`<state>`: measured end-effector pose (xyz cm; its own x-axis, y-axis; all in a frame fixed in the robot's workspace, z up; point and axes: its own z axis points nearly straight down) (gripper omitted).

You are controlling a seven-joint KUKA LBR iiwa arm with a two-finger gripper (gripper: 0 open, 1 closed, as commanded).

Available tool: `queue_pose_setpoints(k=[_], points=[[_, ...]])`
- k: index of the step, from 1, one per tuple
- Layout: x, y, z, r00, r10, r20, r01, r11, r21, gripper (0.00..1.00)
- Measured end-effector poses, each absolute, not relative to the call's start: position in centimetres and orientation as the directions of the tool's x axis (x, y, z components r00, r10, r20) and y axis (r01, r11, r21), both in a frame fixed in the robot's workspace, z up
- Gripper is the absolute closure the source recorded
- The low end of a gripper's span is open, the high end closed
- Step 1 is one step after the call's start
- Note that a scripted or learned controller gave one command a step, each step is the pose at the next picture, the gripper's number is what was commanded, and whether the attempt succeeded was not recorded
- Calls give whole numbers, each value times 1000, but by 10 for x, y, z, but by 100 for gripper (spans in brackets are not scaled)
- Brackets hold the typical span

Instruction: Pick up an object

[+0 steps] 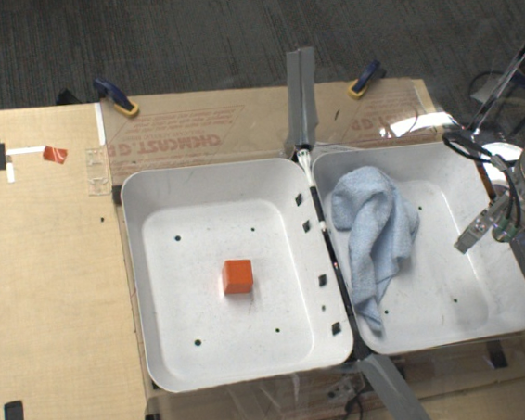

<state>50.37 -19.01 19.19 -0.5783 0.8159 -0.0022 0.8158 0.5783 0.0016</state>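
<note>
An orange-red cube [238,277] sits near the middle of the left bin [161,262]. A crumpled light-blue cloth [374,230] lies along the left side of the right bin [458,296], draped from its back towards its front. My gripper [485,229] hangs at the right bin's right edge, well to the right of the cloth and apart from it. It is small and partly cut off by the frame, with nothing seen between its fingers.
A grey divider bar [303,98] runs between the bins at the back. Two blue-and-yellow clamps [116,97] pin brown cardboard [208,131] behind the bins. A wooden bench top [39,302] lies left. Cables [480,149] hang near the arm.
</note>
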Motion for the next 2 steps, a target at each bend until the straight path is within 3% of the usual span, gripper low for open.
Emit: queue_pose_setpoints(k=[1,2], points=[[557,-199,247,-732,681,-4,681,732,1,100],[573,-213,289,-846,533,-5,533,846,1,100]])
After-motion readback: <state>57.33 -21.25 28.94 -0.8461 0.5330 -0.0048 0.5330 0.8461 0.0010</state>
